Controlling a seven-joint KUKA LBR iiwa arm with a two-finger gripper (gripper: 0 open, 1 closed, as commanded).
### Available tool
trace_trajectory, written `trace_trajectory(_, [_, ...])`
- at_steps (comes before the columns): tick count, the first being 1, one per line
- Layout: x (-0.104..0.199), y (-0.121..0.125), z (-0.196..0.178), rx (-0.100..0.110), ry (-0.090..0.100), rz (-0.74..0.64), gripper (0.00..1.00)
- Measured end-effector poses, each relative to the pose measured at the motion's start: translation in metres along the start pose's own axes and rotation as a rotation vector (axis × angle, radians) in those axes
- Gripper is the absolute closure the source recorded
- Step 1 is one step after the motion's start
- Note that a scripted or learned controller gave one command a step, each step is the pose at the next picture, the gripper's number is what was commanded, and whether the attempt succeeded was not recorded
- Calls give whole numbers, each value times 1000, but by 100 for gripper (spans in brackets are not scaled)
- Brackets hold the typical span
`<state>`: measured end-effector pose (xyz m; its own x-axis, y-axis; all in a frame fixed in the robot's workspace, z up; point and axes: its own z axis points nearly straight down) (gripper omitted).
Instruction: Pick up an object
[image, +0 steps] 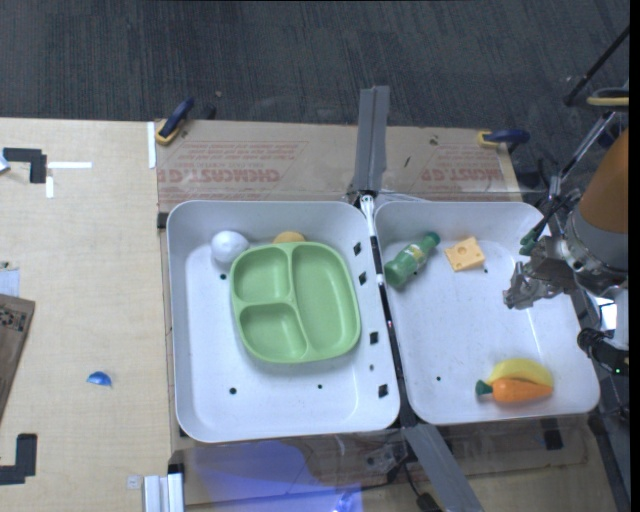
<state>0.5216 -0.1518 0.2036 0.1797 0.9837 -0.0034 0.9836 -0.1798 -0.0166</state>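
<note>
In the right bin (450, 350) lie a green bottle (410, 260) at the back left, a yellow cheese wedge (464, 254) beside it, and a banana (524, 371) with an orange carrot (514, 391) at the front right. My gripper (527, 285) hangs over the right bin's right side, above bare floor, between the cheese and the banana. Nothing shows between its fingertips.
The left bin (200, 380) holds a green divided plate (295, 300), a white ball (228, 243) at the back left and a yellow thing (289, 238) half hidden behind the plate. A grey divider bar (372, 140) runs between the bins.
</note>
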Motion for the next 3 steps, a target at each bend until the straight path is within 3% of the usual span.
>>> trace_trajectory(1, [0,0,0,0,0,0,0])
trace_trajectory(2, [24,47,54,-9,1,24,0])
trace_trajectory(3, [12,43,114,-12,3,-57,0])
